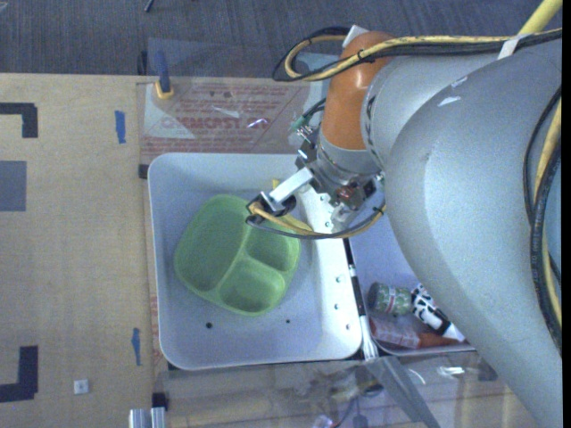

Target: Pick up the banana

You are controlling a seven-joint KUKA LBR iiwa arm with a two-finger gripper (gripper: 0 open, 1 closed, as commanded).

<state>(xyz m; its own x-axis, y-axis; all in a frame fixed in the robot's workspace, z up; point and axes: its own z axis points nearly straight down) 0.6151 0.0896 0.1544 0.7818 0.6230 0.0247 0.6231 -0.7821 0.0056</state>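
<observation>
Green plate lies beside my fingers, their opening I cannot tell; I judge the banana must first be located.

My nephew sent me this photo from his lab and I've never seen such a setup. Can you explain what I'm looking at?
The picture comes from one camera fixed above a bench, looking down at a slant. The big grey robot arm with an orange band reaches in from the right; its gripper hangs near where two shallow white bins meet. The left bin holds a green plastic plate with three compartments. The right bin holds a dark green bottle, a black-and-white object and a reddish item. Whether the gripper holds anything cannot be told.
</observation>
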